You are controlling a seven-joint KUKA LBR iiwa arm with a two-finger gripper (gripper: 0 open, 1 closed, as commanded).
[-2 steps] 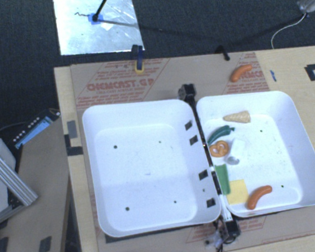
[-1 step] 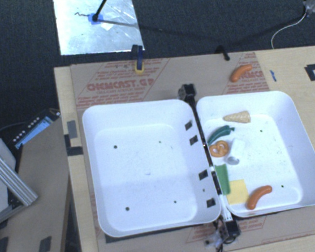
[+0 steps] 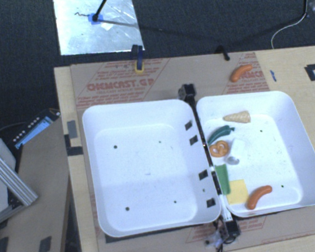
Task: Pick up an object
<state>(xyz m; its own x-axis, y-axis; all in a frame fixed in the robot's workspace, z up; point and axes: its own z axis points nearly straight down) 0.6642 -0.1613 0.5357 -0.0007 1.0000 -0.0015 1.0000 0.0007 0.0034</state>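
- Cardboard-topped bench (image 3: 157, 74) fills my view, bearing two white bins.
- Nearest me in the right bin (image 3: 303, 133): an orange sausage (image 3: 259, 196) touching a yellow slab (image 3: 236, 190), beside a green block (image 3: 222, 177).
- Farther: pretzel (image 3: 219, 148), green pepper (image 3: 221, 134), cone (image 3: 237, 118).
- Farthest, another sausage (image 3: 241, 73) on the cardboard.
- Gripper state: I cannot tell.

One fixed cam, high above the surface (image 3: 111, 77), looking down at a slant.
Both white bins fit in frame w/ room to spare: left bin (image 3: 138, 110) mid-frame, right bin (image 3: 295, 134) toward the right side. Far edge of the surface sits up top, near edge at bottom. Wide, distant view; dark floor (image 3: 12, 55) shows beyond, plus a side bench (image 3: 35, 194) at left.
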